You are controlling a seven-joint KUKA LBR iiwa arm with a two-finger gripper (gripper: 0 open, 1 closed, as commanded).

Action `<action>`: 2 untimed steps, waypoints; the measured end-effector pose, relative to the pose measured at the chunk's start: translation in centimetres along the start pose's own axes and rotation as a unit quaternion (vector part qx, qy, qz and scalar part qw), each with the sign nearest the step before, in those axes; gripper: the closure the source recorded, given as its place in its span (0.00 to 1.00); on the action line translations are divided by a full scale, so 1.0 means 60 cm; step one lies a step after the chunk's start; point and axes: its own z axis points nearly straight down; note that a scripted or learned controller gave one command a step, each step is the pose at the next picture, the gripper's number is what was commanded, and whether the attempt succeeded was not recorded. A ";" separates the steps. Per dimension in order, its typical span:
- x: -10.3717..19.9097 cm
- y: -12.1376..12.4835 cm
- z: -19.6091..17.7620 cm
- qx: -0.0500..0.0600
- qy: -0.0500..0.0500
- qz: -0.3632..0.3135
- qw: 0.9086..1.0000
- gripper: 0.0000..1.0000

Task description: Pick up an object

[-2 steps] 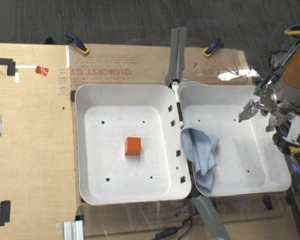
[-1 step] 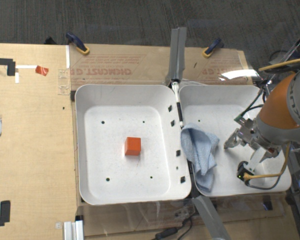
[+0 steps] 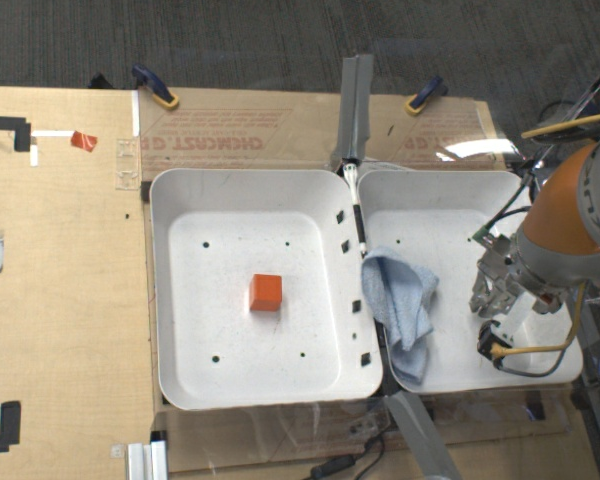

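Note:
An orange-red cube (image 3: 266,293) rests near the middle of the left white bin (image 3: 180,218). A crumpled light-blue cloth (image 3: 401,311) lies against the left wall of the right bin (image 3: 430,193), one corner draped toward the front rim. My gripper (image 3: 490,303) hangs low over the right side of the right bin, to the right of the cloth and apart from it. The arm's orange band (image 3: 565,208) sits above it. Nothing shows between the fingers.
A grey post (image 3: 355,108) rises behind the divider between the bins. Two clamps (image 3: 155,86) (image 3: 425,95) hold the cardboard at the back. A black and yellow cable (image 3: 525,353) loops under the wrist. Wooden bench lies to the left.

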 end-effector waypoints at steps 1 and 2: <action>0.071 -0.076 -0.152 -0.002 0.000 -0.011 1.000 1.00; 0.071 -0.075 -0.165 -0.001 -0.001 -0.012 1.000 1.00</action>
